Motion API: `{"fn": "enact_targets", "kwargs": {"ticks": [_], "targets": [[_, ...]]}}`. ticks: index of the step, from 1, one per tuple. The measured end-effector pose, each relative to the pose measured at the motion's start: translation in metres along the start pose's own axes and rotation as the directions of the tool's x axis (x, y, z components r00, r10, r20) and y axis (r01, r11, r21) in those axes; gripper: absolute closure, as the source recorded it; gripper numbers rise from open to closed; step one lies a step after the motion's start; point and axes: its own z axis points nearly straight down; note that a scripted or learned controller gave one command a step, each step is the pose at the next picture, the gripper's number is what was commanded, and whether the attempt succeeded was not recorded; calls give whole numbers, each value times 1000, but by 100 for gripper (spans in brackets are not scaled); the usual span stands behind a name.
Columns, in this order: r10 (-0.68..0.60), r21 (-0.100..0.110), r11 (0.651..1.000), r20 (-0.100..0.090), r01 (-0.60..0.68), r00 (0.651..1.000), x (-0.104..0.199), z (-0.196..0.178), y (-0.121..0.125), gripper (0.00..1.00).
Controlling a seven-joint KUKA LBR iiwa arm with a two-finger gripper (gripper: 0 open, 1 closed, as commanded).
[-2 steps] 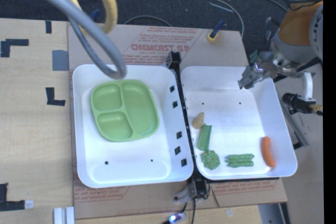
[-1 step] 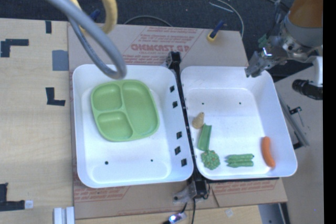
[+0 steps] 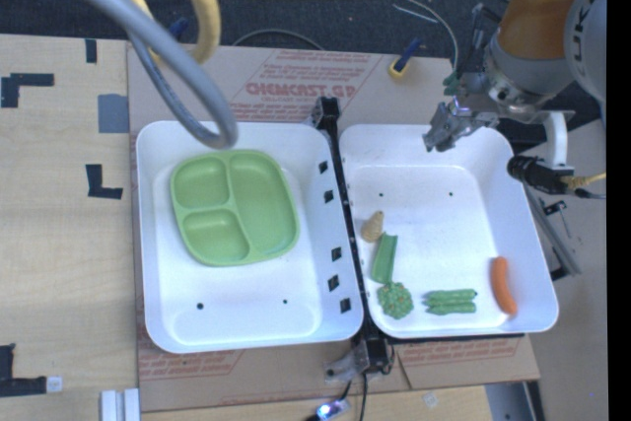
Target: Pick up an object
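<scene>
Jaw opening cannot be told as the gripper (image 3: 441, 135) hovers at 12 o'clock over the right bin (image 3: 523, 212); 5 toy foods, carrot (image 3: 503, 284) included, await picking around 6 o'clock.

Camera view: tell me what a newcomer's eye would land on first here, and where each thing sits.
The green divided plate stands out first, lying alone in the left bin. Next comes the grey arm with its orange band at the upper right, its gripper hanging over the far edge of the right bin. Along that bin's near side lie small toy foods: broccoli, green beans and an orange carrot at the right.
</scene>
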Motion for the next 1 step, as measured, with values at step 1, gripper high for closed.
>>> {"fn": "enact_targets", "kwargs": {"ticks": [1], "targets": [[1,2,1000,0,-1,1000,53,17,-20,100]]}}
